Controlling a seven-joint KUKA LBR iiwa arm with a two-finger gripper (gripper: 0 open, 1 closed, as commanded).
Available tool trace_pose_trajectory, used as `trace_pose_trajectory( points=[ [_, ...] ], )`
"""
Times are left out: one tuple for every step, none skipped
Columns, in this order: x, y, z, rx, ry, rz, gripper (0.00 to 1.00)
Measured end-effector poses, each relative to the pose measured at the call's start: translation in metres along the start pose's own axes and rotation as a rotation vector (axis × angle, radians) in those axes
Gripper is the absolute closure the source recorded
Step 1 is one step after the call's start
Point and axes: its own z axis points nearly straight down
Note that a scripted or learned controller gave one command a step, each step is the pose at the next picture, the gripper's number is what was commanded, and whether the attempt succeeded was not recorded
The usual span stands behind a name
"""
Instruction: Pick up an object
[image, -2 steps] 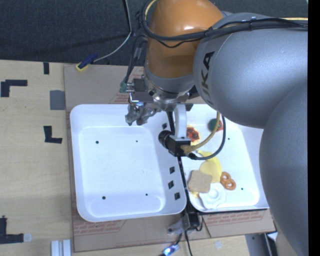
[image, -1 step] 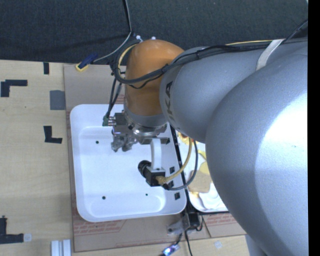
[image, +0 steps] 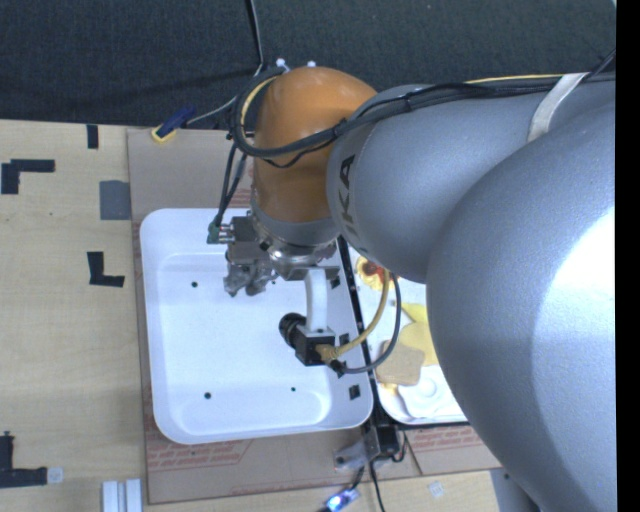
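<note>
Left white bin (image: 200, 360) lies under the gripper (image: 241, 284), near its far wall.

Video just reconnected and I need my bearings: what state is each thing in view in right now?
Gripper: down over the far part of the left bin, no object seen in it.
Left bin: flat on the bench, under the gripper.
Right bin: largely covered by the arm.
Yellow item: lying in the right bin, partly hidden.
Tan item: lying in the right bin, beside the yellow item.
</note>
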Motion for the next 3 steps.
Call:
trace_pose_trajectory(
  points=[
    [0.0,0.0,-0.009,0.002,-0.001,-0.002,1.0],
    [0.001,-0.001,-0.018,0.005,-0.002,-0.004,1.0],
    [0.006,0.03,-0.167,-0.022,0.007,0.001,1.0]
  ],
)
